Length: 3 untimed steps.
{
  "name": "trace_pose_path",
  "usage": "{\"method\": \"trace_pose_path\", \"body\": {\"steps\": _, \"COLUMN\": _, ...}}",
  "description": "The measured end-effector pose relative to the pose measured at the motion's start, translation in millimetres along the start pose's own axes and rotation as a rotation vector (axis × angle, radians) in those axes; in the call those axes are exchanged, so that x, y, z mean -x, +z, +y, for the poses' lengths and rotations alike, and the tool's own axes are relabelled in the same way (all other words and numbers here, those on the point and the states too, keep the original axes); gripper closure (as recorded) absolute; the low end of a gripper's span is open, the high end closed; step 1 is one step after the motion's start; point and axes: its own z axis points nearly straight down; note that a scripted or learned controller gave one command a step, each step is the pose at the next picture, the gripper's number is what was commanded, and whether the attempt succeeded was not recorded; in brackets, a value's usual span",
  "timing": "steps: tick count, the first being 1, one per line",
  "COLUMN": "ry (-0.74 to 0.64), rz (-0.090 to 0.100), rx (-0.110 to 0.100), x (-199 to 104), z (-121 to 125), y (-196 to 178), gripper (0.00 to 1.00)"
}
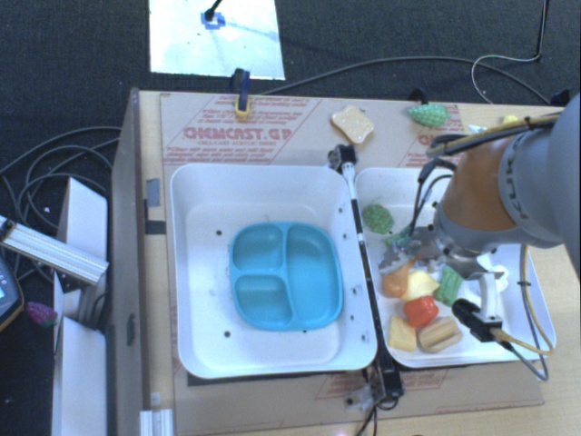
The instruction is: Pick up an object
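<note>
Now I hang over the right bin (519,339), my fingers (419,254) low above the piled toy food; whether they're wide or closed I cannot tell. Nearest pick: the orange piece (395,284), just left and below me, beside the red one (419,310).

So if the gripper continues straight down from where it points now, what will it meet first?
Probably the pile of toy food in the right bin; the gripper hangs over it, near an orange piece, though depth is unclear.
</note>
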Motion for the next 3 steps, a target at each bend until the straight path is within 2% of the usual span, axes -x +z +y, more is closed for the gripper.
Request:
{"method": "trace_pose_path", "body": {"steps": 1, "ry": 0.0, "rz": 0.0, "rx": 0.0, "x": 4.9, "z": -27.6, "y": 0.0, "gripper": 0.0}}
{"method": "trace_pose_path", "body": {"steps": 2, "ry": -0.003, "rz": -0.001, "rx": 0.003, "x": 8.5, "z": 80.8, "y": -0.9, "gripper": 0.0}}
{"method": "trace_pose_path", "body": {"steps": 3, "ry": -0.001, "rz": -0.001, "rx": 0.001, "x": 30.9, "z": 48.8, "y": -0.4, "gripper": 0.0}}
